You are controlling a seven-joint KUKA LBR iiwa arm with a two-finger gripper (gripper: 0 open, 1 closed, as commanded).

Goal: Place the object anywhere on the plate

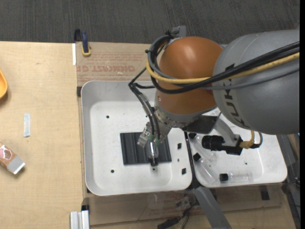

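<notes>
Tool (153, 157) at the right edge of the dark ribbed plate (133, 149), mid left bin (95, 128); its spread cannot be told. Red lettering (112, 68) on cardboard (119, 51) unreadable.

Dark grey carpet (143, 8) lies beyond a pale wooden bench (43, 80) bearing brown cardboard (109, 67).

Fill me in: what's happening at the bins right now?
The grey arm reaches in from the right, and its pincer points down at the near edge of the black ribbed plate in the left bin. Whether it carries anything, I cannot tell. A small black piece lies in the right bin.
</notes>
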